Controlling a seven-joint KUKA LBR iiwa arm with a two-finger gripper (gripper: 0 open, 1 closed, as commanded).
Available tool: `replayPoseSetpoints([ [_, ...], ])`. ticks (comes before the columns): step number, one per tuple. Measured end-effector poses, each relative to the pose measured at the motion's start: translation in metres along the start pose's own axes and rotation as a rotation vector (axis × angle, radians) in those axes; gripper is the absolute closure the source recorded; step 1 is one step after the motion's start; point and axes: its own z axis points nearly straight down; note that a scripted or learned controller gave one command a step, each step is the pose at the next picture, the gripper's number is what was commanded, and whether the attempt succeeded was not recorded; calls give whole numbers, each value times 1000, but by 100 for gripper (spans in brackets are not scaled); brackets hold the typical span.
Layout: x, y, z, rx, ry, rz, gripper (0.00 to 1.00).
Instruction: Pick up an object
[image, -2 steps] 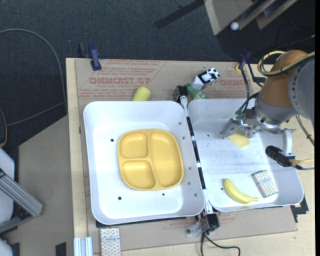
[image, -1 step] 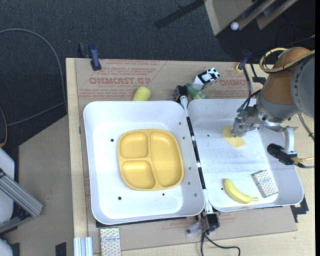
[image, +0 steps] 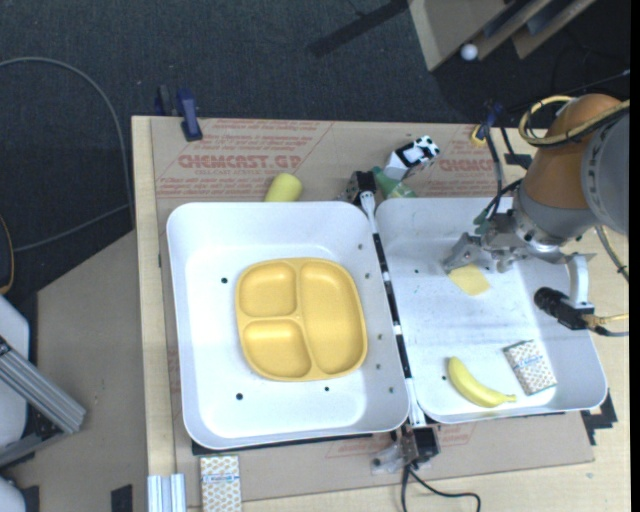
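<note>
Gripper: your gripper (image: 478, 252) sits low in the right bin (image: 432, 300), fingers spread, just above a pale yellow block (image: 470, 281).
Near side: banana (image: 476, 384), patterned packet (image: 530, 366).
Left bin: yellow divided plate (image: 300, 318).

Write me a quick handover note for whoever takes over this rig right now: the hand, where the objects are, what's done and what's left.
Hand: low in the right bin, right over the pale yellow block. Whether it is open or shut cannot be told; nothing is visibly held.
Right bin also has a banana near the front edge and a small patterned packet at front right.
Left bin holds the yellow divided plate.
Outside the bins, behind them: a yellow cylinder and a black-and-white toy.
Done: approach to the block.
Left: confirm a grasp and lift an object.
</note>
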Motion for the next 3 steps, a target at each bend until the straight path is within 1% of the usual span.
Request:
replayPoseSetpoints([
  [1, 12, 0, 11, 4, 2, -1, 0],
  [2, 12, 1, 0, 2, 2, -2, 100],
  [3, 12, 1, 0, 2, 2, -2, 0],
])
